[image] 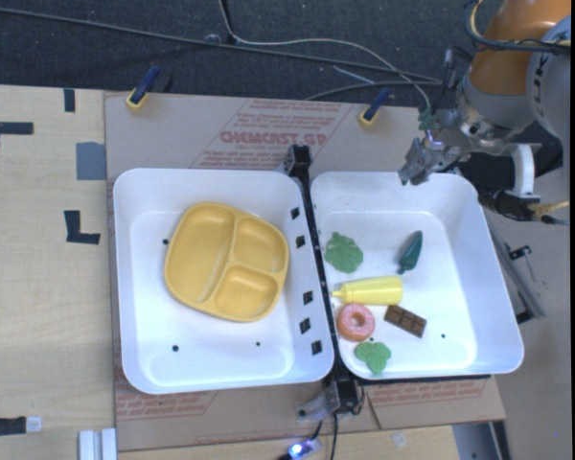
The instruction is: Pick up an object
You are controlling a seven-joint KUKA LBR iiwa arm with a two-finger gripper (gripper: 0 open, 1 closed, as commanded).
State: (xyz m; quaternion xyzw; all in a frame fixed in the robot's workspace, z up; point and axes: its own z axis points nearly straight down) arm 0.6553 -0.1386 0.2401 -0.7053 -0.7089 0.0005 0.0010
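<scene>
Can't tell the hand's (pixel 414 173) state up at the right bin's (pixel 460 195) far rim, and the toys around the yellow bottle (pixel 369 289) lie so tight it might snag two.

arm (pixel 517 36): cut off by top and right edges | gripper (pixel 414 172): small, dark, finger spacing not discernible | lower green piece (pixel 373 356): shape too small to identify | bench (pixel 38 257): cut off at left edge
</scene>
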